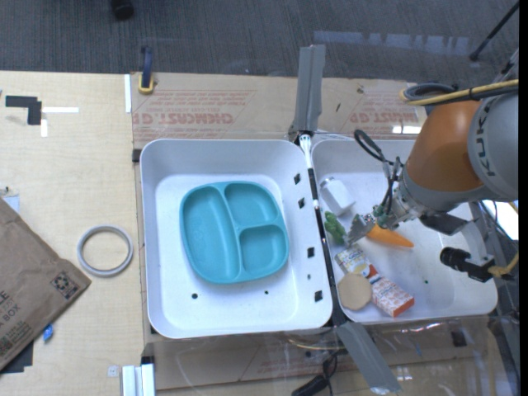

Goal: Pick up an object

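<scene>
I reach in over the right bin [462, 299], my claw [360, 228] low among the clutter at its left side; how it is set, or whether it has hold of anything, I cannot tell from here. An orange carrot [391, 238] lies just beside it, with a green leafy piece [334, 226], a small carton [391, 296], a tan disc [355, 291] and a white block [335, 194] close around. The left bin [165, 304] carries a teal divided plate [235, 231]. Both bins sit on brown cardboard [216, 106] over a pale wood bench [58, 180], where a tape ring [105, 248] lies. Beyond is grey carpet [247, 15].
</scene>
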Robot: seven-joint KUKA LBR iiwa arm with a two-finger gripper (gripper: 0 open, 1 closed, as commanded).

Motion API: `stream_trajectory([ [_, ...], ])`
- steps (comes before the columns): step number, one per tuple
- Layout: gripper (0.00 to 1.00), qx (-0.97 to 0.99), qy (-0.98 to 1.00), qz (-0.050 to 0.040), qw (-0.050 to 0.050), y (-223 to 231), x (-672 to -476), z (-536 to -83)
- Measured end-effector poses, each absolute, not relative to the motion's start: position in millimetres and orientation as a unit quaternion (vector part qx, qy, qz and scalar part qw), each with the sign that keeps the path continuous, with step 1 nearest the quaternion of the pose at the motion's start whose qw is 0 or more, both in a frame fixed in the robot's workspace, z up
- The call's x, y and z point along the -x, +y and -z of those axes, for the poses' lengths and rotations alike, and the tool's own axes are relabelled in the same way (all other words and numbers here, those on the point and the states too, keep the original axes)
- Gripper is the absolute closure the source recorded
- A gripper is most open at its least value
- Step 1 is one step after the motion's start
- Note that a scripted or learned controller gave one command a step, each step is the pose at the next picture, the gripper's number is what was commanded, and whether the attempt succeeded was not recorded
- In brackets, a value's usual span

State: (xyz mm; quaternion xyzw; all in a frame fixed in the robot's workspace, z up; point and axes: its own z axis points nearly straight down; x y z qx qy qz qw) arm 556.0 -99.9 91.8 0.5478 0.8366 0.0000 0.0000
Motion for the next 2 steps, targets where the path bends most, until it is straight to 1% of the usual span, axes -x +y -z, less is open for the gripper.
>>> stream_trajectory([
  [1,1.0,-0.55,0.835,0.0,0.001,-101.2,-556.3,-100.7],
  [2,1.0,-0.632,0.775,0.001,0.0,-43.9,-590.5,-212.0],
])
